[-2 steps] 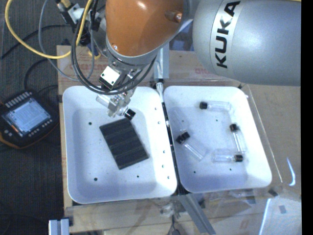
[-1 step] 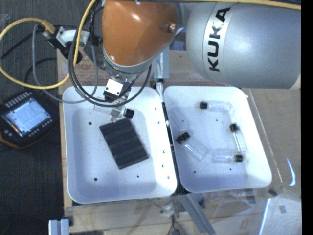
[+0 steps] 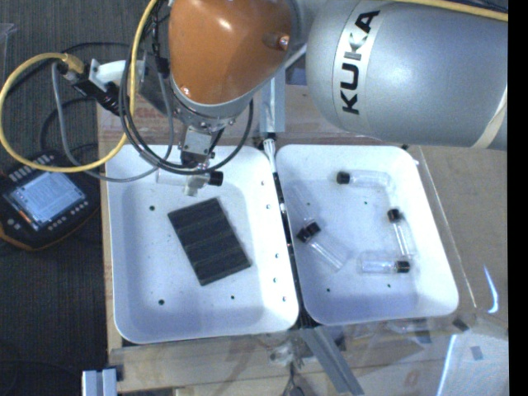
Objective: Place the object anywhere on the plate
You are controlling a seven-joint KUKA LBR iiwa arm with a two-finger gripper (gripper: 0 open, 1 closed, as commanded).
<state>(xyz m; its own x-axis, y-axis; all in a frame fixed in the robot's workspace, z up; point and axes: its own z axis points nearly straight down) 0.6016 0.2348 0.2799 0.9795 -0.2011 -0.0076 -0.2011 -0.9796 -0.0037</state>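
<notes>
The end effector (image 3: pixel 196 181) hangs over the left bin (image 3: pixel 132 304), just above the black ribbed plate (image 3: pixel 209 240), pinching a clear vial with a black cap (image 3: pixel 205 176). Release seems at hand: next, shift slightly over the plate, lower, let go.

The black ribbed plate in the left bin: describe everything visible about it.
The black rectangular ribbed plate lies flat on the floor of the left white bin, a little above the bin's centre. It looks dark and matte, with parallel grooves dividing its surface into bands. It sits turned at an angle to the bin's walls and touches none of them. Nothing rests on it. The gripper hangs just above its upper end, apart from it.
</notes>
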